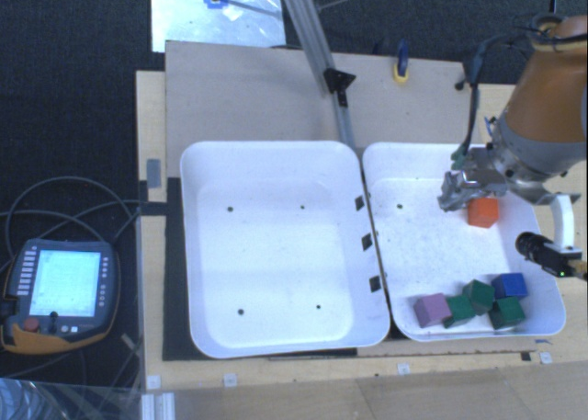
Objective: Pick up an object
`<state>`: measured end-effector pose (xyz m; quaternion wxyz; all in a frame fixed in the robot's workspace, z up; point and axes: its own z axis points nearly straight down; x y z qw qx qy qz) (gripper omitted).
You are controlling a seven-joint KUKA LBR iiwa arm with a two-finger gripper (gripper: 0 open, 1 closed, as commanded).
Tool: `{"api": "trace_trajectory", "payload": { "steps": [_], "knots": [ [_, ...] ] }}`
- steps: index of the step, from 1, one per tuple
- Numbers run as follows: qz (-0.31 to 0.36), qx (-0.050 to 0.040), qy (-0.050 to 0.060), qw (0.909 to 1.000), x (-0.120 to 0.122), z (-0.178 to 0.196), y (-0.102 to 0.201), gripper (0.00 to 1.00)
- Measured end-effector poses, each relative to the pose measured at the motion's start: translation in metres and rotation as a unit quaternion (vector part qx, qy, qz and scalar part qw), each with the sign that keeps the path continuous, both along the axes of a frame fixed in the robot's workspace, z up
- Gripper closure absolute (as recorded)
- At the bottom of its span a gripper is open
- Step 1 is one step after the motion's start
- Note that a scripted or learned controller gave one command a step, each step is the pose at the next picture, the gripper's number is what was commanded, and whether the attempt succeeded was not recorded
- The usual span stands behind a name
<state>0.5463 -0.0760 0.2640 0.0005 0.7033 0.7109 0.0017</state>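
Gripper point(457, 190) hangs over the right bin point(404, 317), just left of an orange block point(483, 212); whether its fingers are apart or closed cannot be told, and nothing is seen held. Nearest the camera, in that bin's front corner, sits a cluster: 1 pink block point(430, 309), 3 green blocks point(478, 296) and 1 blue block point(510, 285), touching or nearly so. The orange block lies well apart from them, mid-bin toward the right wall. Left bin point(276, 156) adjoins. Farther off, a teach pendant point(61, 294) rests at the bench's left.
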Motion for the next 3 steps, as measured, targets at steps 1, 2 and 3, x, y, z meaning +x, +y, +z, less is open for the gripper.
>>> {"api": "trace_trajectory", "payload": {
  "steps": [1, 2, 3],
  "knots": [
    [0.000, 0.0006, 0.001, 1.0000, -0.001, -0.001, 0.061, 1.00],
    [0.000, 0.0004, 0.002, 1.0000, -0.004, -0.021, 0.113, 1.00],
    [-0.001, 0.0001, 0.002, 1.0000, -0.004, -0.037, 0.165, 1.00]
  ]
}}
